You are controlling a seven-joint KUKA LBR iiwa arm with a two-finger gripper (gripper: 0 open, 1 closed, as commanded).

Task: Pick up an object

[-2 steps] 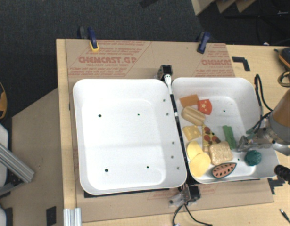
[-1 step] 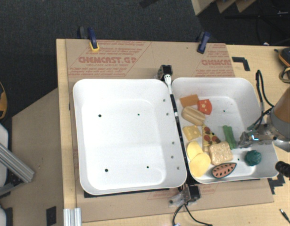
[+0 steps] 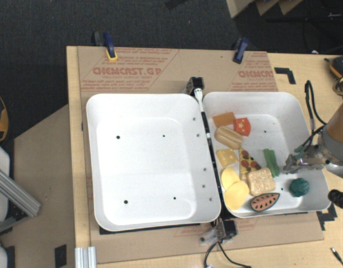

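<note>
I am working in what looks like a robotics lab: blue clamps (image 3: 110,44) are pinning a paper-masked sheet (image 3: 160,66) to my surface, two white bins (image 3: 98,149) are sitting side by side, cables (image 3: 221,250) are trailing off the near edge, and aluminium framing (image 3: 12,191) is standing on dark carpet (image 3: 37,15).

The brown board (image 3: 160,66) under the bins bears red print reading "CHEMCAST GP" at upper left. The same print repeats at upper right, partly cut off and too faint to read fully.
</note>
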